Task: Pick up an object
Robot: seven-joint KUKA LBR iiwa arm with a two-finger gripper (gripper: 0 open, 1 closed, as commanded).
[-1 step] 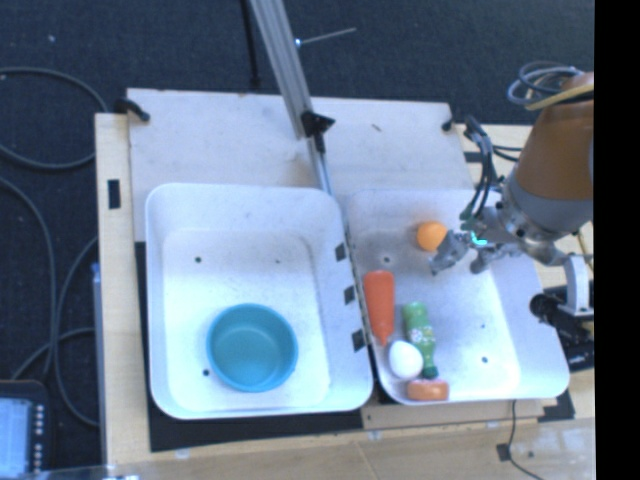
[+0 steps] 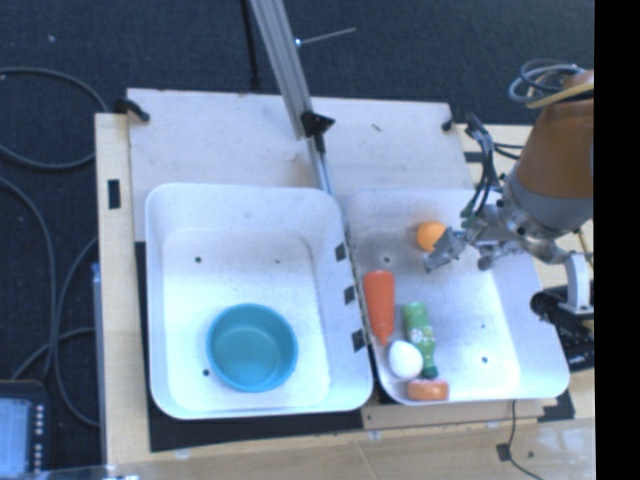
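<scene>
Arm's hand over the right bin, beside an orange ball.
The hand (image 2: 462, 249) hovers in the right bin (image 2: 500, 368) near the table's far right side, just beside the orange ball (image 2: 430, 235); whether its fingers are spread or pressed together, I cannot tell.

High fixed camera, slanted downward, both white bins (image 2: 250, 203) in frame
</scene>
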